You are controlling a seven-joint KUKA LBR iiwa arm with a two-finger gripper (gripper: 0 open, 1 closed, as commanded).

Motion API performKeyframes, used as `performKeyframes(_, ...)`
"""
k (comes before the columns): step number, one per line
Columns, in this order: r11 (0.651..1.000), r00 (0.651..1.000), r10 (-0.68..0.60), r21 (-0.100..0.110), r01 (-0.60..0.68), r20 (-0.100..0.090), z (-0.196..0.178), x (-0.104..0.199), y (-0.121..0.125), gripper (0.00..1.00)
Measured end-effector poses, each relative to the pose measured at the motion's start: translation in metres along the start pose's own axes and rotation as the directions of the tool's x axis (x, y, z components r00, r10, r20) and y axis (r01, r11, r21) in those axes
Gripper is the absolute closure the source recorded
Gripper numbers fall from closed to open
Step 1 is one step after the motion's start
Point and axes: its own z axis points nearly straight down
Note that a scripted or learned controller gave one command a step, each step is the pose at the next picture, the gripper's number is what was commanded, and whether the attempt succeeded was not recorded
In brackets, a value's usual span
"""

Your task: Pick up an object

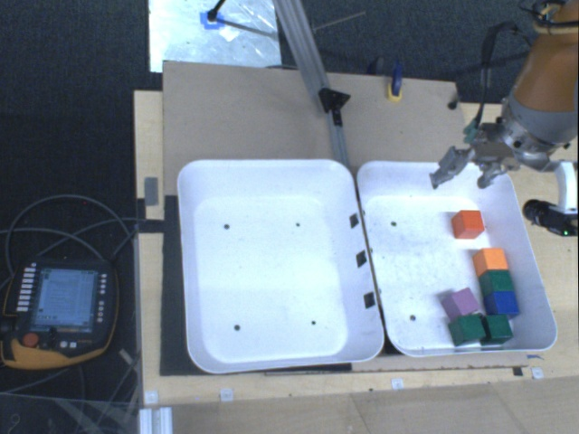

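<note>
- Two fingers (446,172) of the gripper (469,172) were spread apart with nothing between them; I saw bare white bin floor through the gap.
- The gripper hung over the far edge of the right bin (398,242), near its back wall, and was not touching any block.
- Nearest candidate was the orange-red cube (467,224), which sat alone on the bin floor, below the gripper in the view and apart from the others. I judged it the easiest pick: free on all four sides, so the fingers could straddle it from any direction.
- The remaining blocks were packed along the right wall and near corner: an orange cube (490,260), a dark green block (497,282) just below it, a blue block (502,303), a purple block (461,302), and two green blocks (479,330) at the front edge. These touched or nearly touched one another, leaving little finger room.
- Handling estimate: the cubes looked rigid, small and light, probably wood or plastic, with flat parallel faces. I would close on two opposite side faces at mid-height; the smooth faces might slip if gripped near an edge or corner.
- The left bin (271,260) held no blocks.
- The grey arm (547,80) with its orange band entered from the right.
</note>
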Motion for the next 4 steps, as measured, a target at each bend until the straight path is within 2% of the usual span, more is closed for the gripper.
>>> performKeyframes(1,1.000,1.000,0.000,0.000,0.000,0.000,0.000,0.000,0.000,0.00)
performKeyframes(3,1.000,1.000,0.004,0.004,-0.004,0.000,0.087,-0.005,-0.010,0.00)
performKeyframes(4,1.000,1.000,0.001,0.004,-0.001,0.000,0.139,0.004,-0.005,0.00)
